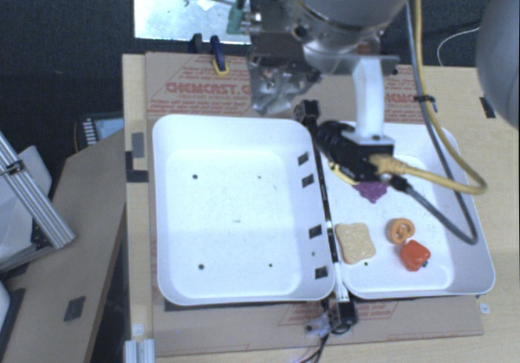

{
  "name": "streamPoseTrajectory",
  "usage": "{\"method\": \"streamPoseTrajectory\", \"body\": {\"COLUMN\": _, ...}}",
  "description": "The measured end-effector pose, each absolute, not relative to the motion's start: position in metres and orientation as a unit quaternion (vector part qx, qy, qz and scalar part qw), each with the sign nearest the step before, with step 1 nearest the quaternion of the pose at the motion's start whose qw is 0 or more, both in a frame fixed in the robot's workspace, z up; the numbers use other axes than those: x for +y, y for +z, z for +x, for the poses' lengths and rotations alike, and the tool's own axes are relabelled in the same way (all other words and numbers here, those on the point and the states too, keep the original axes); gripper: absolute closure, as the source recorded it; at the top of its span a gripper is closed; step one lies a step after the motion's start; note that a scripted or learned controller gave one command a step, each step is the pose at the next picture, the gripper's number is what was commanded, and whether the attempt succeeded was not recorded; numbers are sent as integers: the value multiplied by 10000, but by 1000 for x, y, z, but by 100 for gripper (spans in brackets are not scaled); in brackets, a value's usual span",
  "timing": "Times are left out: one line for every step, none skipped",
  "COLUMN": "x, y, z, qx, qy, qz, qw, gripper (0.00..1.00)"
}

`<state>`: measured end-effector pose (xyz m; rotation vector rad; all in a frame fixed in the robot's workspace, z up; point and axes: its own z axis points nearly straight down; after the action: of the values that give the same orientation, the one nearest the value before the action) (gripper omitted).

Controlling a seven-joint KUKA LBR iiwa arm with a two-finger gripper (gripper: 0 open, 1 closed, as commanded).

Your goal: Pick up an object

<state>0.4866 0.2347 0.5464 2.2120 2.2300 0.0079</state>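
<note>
While the gripper [275, 95] hangs over the rear rim of the left bin [236, 215], every candidate object lies in the right bin [386, 276]. So the step in hand is judged to be the approach, with the task barely begun. Whether the gripper is open or shut cannot be told from this slant.

Candidates, left to right:
- Tan toy bread slice [355, 241]: lies flat, just beside the divider wall (awkward, little to pinch).
- Purple piece [372, 189]: partly hidden under the wrist hardware.
- Orange ring [400, 230]: near the red piece, though whether they touch cannot be told.
- Red toy vegetable [414, 254]: chunky and probably the easiest grip.

For a good pick, the arm should travel right, centre over the red piece, descend straight and close on its widest part without nudging the ring.

Surface and room: an aluminium extrusion [32, 199] stands at far left. Both bins rest on a printed cardboard sheet [195, 87] on the pale wooden bench [463, 85], with dark carpet [65, 28] beyond.
</note>
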Motion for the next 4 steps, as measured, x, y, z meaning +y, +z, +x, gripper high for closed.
{"method": "streamPoseTrajectory", "body": {"x": 235, "y": 546, "z": 486, "qx": 7105, "qy": 22, "qz": 7037, "qw": 1, "gripper": 0}}
{"method": "streamPoseTrajectory", "body": {"x": 235, "y": 558, "z": 487, "qx": 7117, "qy": 38, "qz": 7025, "qw": 4, "gripper": 100}}
{"method": "streamPoseTrajectory", "body": {"x": 235, "y": 557, "z": 487, "qx": 7121, "qy": 33, "qz": 7020, "qw": 1, "gripper": 0}}
{"method": "streamPoseTrajectory", "body": {"x": 235, "y": 569, "z": 487, "qx": 7132, "qy": 49, "qz": 7010, "qw": 3, "gripper": 100}}
